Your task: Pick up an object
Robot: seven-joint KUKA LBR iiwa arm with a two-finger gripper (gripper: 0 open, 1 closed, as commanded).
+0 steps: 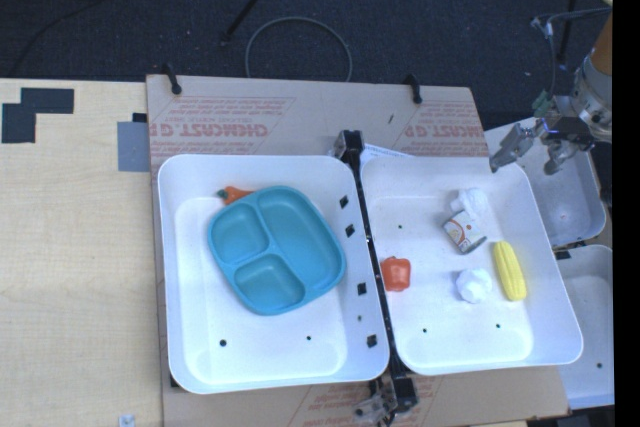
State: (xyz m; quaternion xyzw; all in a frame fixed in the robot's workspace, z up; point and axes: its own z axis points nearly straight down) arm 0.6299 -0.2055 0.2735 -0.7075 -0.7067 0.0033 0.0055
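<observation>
My gripper (533, 151) hangs at the far right, above the right bin's (430, 355) back right corner, with its two fingers spread apart and nothing between them. Inside the right bin lie a yellow corn cob (509, 270), a white crumpled lump (474, 286), a small white and brown packet (465, 232) with a white piece (472, 203) behind it, and an orange-red pepper (396, 273) by the left wall. All of these lie well below and to the left of the gripper.
The left bin (200, 355) holds a blue divided plate (275, 248) with a small orange item (233, 195) peeking out behind it. A black divider (366, 245) runs between the bins. Cardboard (300, 115) lies beneath them, with a wooden bench to the left.
</observation>
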